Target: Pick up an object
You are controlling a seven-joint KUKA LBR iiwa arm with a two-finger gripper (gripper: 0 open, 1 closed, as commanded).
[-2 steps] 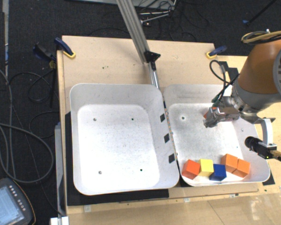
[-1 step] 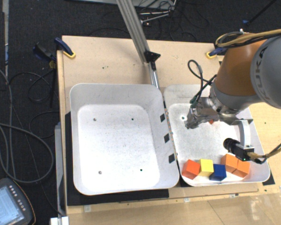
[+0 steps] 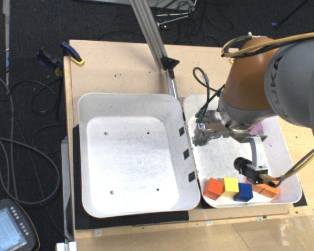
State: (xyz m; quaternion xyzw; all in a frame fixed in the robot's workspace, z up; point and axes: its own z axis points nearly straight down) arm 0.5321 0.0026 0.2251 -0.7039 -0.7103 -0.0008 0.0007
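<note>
Hovering claw (image 3: 203, 136), grip state unclear, needing lowering squarely onto orange block (image 3: 214, 188) just below it, avoiding yellow block (image 3: 231, 185) alongside.

Grey arm (image 3: 298, 77) w/ orange band (image 3: 251, 77), black cables (image 3: 204, 85).

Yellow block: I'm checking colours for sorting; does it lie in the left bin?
No, the yellow block lies in the right bin, between an orange block and a blue block.

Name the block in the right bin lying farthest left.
The orange block: it is the leftmost, with the yellow block and the blue block to its right.
</note>
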